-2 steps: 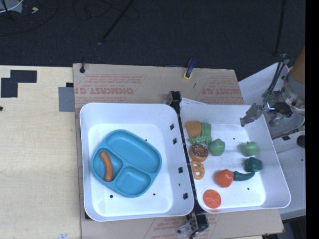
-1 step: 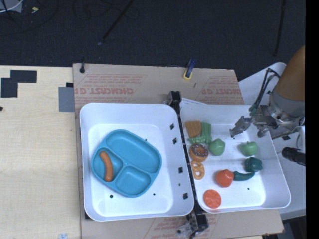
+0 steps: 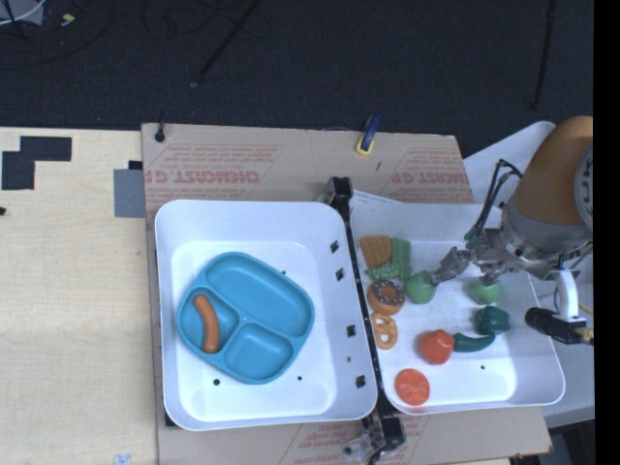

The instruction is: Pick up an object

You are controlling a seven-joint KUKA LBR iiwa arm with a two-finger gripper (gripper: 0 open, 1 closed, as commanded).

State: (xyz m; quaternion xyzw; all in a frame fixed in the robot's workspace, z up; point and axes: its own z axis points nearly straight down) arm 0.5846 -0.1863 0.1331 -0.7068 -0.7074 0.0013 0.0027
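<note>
Arm [image 3: 554, 187]: grey, orange band above the wrist; enters from the right edge, bent downward.
Wrist: low, angled left, cables looped along its upper side.
Gripper [image 3: 451, 264]: metal fingers pointing left and slightly down.
Finger gap: appears narrow; the view is too coarse to say more.

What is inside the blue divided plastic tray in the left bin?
One orange sausage-shaped toy lies in the left compartment of the blue divided tray. The tray's underside and the white bin floor beneath it are covered.
</note>
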